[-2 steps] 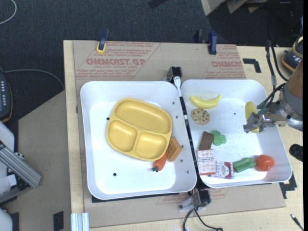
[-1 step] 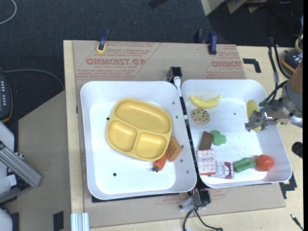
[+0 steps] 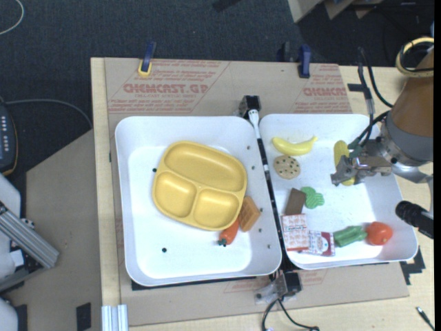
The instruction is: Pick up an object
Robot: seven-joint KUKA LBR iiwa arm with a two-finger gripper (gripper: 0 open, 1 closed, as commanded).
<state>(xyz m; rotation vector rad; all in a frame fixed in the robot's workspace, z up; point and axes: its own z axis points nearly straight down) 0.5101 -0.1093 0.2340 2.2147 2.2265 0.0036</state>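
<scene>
I have the gripper (image 3: 350, 171) low in the right bin (image 3: 386, 250), at three o'clock, right against a yellow piece (image 3: 340, 152). I can't tell its grip. Nothing looks lifted; the grasp and raise remain, I judge.

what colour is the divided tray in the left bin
Yellow. The divided tray shows plainly in the camera view, lying in the left bin.
</scene>
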